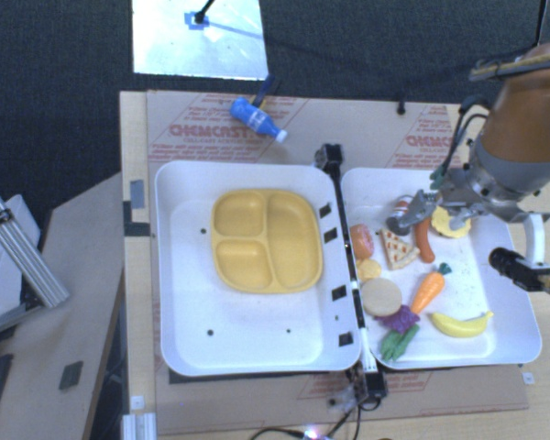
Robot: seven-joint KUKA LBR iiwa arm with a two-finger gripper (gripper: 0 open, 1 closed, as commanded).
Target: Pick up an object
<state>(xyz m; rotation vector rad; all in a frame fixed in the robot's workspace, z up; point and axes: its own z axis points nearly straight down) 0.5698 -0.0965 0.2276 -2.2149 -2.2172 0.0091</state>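
Camera view gives you both shallow white bins from above: the left bin holds a yellow plastic divided tray, and the right bin holds the toy food. You see the grey arm with its orange band reaching in from the right, and its two-finger gripper hangs over the upper part of the right bin. Whether anything sits between its tips you cannot tell; the metal parts blur together there.

Just below the gripper lies a red sausage-shaped piece, with a triangular pizza slice toy beside it to the left and a pale yellow wedge on its right. Along the bin's left wall you find an orange-and-red hot-dog piece. Lower down are a tan round cookie-like disc, an orange carrot with a green top, a yellow banana, a purple leafy piece and a green bean pod.

Behind the bins, a blue plastic bottle lies on the bench board.
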